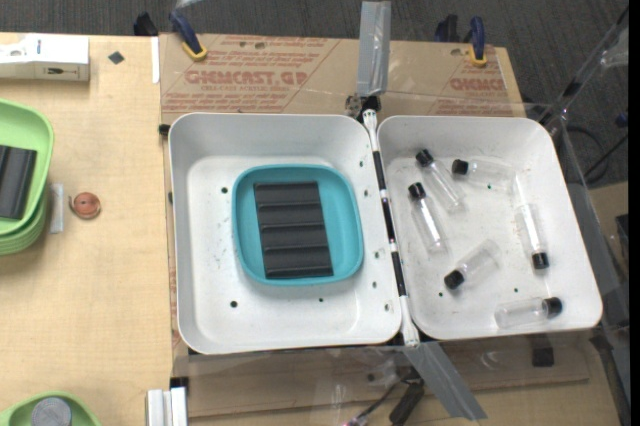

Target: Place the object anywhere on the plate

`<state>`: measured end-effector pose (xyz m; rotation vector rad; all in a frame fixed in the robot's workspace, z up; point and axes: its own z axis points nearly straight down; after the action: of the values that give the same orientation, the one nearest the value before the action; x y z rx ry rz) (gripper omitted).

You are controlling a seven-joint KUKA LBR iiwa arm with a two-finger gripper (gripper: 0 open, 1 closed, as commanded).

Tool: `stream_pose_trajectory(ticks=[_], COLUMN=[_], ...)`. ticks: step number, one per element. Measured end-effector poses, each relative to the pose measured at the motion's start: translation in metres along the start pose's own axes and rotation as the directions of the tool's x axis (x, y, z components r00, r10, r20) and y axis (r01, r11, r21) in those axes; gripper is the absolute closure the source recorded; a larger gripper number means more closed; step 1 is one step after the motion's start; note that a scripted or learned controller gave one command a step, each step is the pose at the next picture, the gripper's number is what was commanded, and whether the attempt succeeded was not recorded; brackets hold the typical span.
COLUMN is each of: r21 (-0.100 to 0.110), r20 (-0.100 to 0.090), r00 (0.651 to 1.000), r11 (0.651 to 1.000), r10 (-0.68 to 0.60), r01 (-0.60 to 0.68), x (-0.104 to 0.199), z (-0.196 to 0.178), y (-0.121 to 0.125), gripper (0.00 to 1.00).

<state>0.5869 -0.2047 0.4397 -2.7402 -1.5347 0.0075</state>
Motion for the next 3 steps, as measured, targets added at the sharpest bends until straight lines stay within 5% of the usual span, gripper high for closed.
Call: stream_pose_trajectory(ticks=[3], r21=[0.0], r20=[0.0], r00=[1.0], r11=[1.0], r10=[0.0], r01=[0.0], x=[0.0], z=[0.0], y=[0.0], gripper=[0.0])
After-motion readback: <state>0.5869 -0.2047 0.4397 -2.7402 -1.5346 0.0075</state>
